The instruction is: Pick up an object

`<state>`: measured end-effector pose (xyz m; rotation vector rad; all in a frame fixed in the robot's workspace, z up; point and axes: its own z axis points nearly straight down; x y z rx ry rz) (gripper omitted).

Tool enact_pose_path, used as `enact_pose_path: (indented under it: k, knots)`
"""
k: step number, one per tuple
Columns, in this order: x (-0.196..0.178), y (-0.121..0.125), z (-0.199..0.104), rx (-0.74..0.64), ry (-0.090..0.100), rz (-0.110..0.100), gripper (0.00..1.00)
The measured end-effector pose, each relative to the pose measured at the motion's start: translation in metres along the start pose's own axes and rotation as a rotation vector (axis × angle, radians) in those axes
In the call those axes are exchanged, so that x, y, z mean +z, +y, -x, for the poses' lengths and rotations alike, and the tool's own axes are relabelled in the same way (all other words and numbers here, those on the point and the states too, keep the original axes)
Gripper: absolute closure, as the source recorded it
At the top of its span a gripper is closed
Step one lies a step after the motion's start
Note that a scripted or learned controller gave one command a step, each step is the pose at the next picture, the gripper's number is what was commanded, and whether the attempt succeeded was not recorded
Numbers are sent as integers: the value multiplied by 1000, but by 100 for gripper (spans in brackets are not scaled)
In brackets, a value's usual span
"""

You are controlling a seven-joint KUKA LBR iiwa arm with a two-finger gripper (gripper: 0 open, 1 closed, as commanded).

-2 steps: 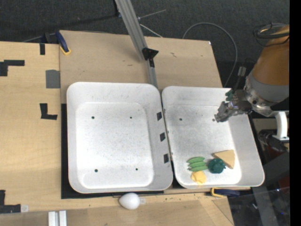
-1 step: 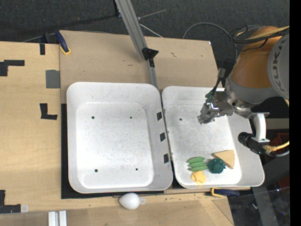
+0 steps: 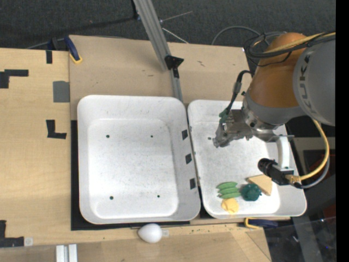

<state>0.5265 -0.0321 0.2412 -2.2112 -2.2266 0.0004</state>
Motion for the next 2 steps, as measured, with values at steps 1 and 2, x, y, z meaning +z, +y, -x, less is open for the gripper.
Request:
enact_pose_path:
  k: [1, 2]
  knots:
    - [-5, -7, -54, -1, 0, 0, 100]
    - [2, -22, -112, -1, -1, -1, 100]
